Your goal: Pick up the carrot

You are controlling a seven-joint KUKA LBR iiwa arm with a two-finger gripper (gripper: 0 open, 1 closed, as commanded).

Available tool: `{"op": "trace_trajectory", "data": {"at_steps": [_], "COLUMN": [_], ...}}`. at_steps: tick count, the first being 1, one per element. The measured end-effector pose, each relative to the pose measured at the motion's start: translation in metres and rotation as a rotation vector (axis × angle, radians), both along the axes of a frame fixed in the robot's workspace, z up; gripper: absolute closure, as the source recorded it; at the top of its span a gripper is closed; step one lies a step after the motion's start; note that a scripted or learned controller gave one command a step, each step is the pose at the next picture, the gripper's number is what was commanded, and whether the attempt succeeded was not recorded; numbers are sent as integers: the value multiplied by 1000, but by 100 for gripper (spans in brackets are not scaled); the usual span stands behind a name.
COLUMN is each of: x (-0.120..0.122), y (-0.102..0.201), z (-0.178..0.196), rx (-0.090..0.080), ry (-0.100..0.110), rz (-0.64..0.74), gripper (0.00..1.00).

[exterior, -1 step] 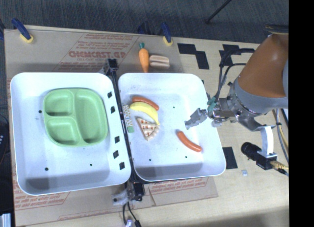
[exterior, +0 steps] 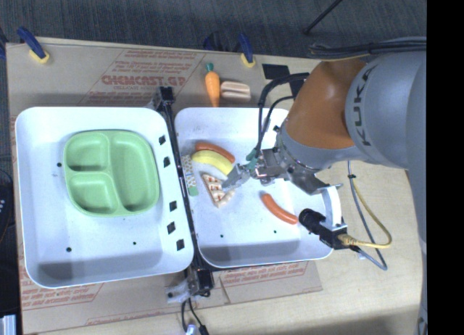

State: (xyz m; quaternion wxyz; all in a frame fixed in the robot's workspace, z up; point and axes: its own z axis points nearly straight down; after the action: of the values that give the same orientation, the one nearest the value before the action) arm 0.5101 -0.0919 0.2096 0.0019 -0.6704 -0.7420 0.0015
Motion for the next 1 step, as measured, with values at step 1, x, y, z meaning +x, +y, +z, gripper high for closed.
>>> {"op": "trace_trajectory", "data": {"at_steps": [1], "x": [88], "y": [-74], "z": [-50], "rx": [-2], "ry": [0], "rz": [-55], "gripper": [0]}}
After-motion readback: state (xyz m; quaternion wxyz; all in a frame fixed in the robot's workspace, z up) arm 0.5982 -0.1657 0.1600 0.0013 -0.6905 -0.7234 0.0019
